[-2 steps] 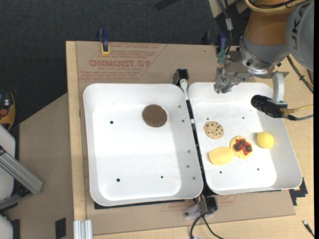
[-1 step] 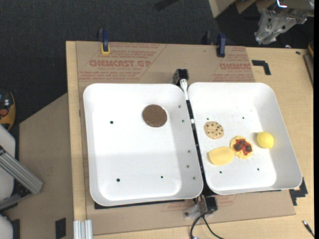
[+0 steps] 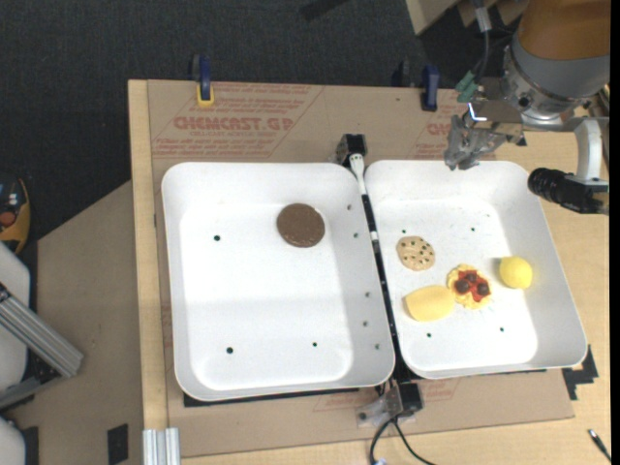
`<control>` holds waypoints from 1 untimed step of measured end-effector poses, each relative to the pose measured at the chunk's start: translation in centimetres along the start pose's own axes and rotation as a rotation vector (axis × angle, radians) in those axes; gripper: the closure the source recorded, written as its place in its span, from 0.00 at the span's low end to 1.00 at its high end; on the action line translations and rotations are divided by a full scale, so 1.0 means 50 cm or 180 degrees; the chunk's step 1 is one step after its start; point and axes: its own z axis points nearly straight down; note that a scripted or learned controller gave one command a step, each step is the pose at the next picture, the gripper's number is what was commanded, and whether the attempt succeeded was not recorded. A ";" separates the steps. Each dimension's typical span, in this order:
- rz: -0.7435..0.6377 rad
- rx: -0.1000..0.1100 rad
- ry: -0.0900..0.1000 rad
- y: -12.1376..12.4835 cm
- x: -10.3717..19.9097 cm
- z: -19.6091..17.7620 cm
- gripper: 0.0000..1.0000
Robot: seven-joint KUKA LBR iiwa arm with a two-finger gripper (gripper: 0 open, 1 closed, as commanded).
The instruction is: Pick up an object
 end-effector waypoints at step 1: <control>0.0001 -0.0036 -0.0003 0.007 -0.037 0.054 1.00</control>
